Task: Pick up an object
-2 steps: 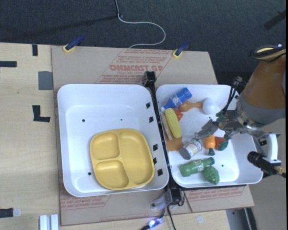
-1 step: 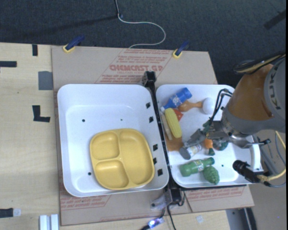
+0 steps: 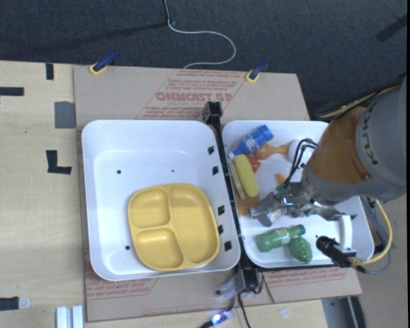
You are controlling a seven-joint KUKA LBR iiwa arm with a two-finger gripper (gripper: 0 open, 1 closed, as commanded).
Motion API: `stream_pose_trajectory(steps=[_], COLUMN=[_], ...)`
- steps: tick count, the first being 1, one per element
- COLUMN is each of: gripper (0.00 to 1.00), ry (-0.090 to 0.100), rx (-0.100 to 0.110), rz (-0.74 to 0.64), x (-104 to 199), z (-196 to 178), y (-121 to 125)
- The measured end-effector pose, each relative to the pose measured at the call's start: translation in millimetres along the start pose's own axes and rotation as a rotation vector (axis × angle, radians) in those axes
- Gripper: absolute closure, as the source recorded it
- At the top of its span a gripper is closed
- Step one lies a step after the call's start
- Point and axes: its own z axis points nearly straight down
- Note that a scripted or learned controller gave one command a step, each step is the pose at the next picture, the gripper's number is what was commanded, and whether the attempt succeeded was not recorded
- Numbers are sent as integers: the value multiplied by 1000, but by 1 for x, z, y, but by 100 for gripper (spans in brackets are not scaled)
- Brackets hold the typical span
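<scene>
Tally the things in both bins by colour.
Yellow: 2, the divided plate in the left bin, the corn cob in the right bin.
Green: 2, a green bottle and a dark green lump.
Blue: 1, a blue container.
Orange: 1, an orange piece beside the arm.
Total: 6 visible; the arm may hide more.
</scene>
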Motion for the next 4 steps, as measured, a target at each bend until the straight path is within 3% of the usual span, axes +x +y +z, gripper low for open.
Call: stream_pose_trajectory(steps=[1, 2, 4], gripper=[0, 100, 100], ry=[-1, -3, -3], rx=[-15, -4, -4], rz=[-1, -2, -2], x=[2, 1, 12], z=[2, -5, -103], y=[5, 1, -15])
